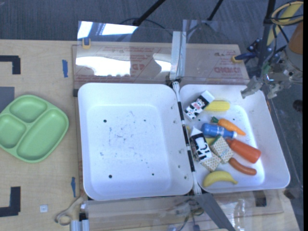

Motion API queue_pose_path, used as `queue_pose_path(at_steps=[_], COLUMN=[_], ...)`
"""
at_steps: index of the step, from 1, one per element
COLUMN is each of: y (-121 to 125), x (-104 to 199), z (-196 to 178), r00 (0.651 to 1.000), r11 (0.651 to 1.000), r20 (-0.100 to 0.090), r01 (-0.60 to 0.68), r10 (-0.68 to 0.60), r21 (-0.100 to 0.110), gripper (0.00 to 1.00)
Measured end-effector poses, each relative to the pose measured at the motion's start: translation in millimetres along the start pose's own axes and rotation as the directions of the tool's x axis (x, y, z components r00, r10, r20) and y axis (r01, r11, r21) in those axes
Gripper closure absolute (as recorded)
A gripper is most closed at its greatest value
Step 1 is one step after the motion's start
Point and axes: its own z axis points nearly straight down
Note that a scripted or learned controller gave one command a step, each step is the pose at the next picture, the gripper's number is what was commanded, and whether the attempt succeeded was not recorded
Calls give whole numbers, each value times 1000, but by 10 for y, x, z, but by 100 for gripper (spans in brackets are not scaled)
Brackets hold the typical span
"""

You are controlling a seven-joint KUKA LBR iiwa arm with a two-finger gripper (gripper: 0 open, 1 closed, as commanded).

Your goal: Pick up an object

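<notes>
White plastic walls hold all the candidates: the right bin [274, 143], at the centre right of the frame, carries a loose cluster of toy food, while the left bin [96, 100] beside it has nothing to take. The hand [262, 86] hangs at the upper right of the frame, over the right bin's far corner and well apart from the pile; whether it is open or closed I cannot tell from this angle.

The step in hand looks like the approach, and choosing well matters. The banana [219, 178] at the lower edge of the cluster lies apart from its neighbours, so it seems the cleanest target. The orange-red bottle [245, 150] and the blue tube [217, 130] touch other pieces (a crowded grasp may nudge them aside). Coming straight down, centred across the banana's narrow width, should help.
</notes>
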Motion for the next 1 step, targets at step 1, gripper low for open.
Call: queue_pose_path(at_steps=[1], y=[-476], x=[664], z=[317], r00=[999], r11=[999], r20=[0], r01=[43], r10=[-43], r21=[0], gripper=[0])
